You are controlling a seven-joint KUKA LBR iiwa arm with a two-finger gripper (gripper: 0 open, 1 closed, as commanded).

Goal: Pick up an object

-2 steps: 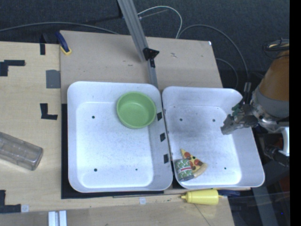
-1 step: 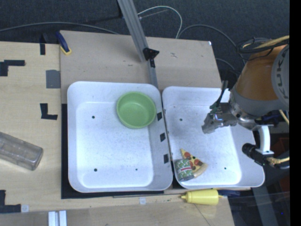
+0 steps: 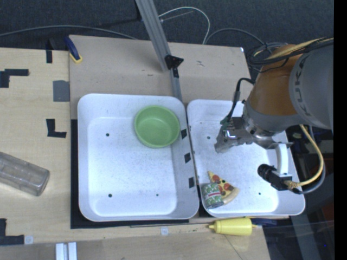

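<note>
A green bowl (image 3: 157, 126) sits in the left bin (image 3: 97, 161), near its far right corner. A toy pizza slice (image 3: 218, 190) lies in the right bin (image 3: 255, 169), at its near left corner. My gripper (image 3: 226, 141) hangs over the right bin's middle, beyond the pizza slice and apart from it. The grey and orange arm comes down to it from the right. Nothing shows between its fingers.
A yellow bottle (image 3: 235, 226) lies on the bench just in front of the right bin. A clear plastic cylinder (image 3: 21, 173) rests at the far left. A grey metal pole (image 3: 157, 28) slants across the back, ending in a black clamp above the divider between the bins.
</note>
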